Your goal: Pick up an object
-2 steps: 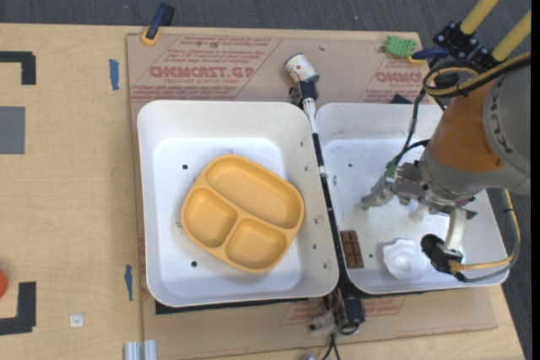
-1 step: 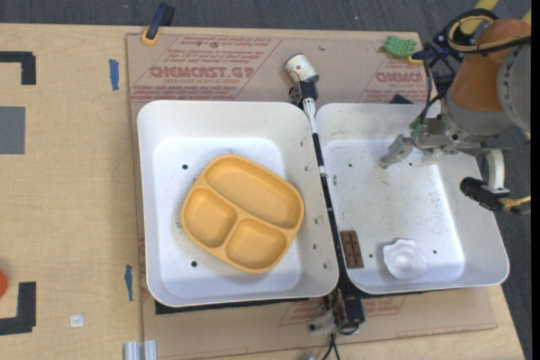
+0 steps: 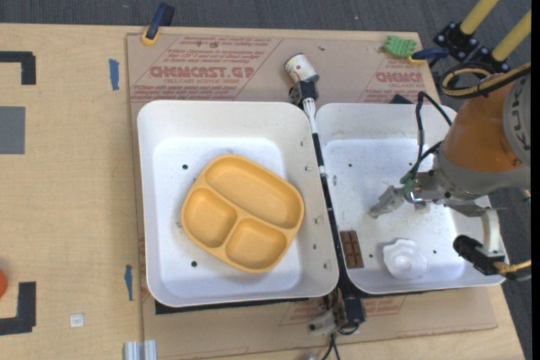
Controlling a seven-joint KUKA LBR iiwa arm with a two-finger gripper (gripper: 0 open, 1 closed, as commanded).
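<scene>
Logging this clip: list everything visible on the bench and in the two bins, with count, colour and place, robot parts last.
shallow plastic bins: two, white, side by side on the cardboard sheet.
divided three-compartment plate: one, yellow-orange, in the left bin, lying flat.
small rectangular block: one, dark brown, at the near left edge of the right bin.
lumpy pale object: one, white, near front of the right bin; what it is, cannot tell.
printed cardboard sheet: one, tan, under both bins.
spring clamp: one, green, far right corner of the cardboard.
robot arm: one, grey with orange band, over the right bin.
gripper: one, grey, low above the right bin floor.
</scene>
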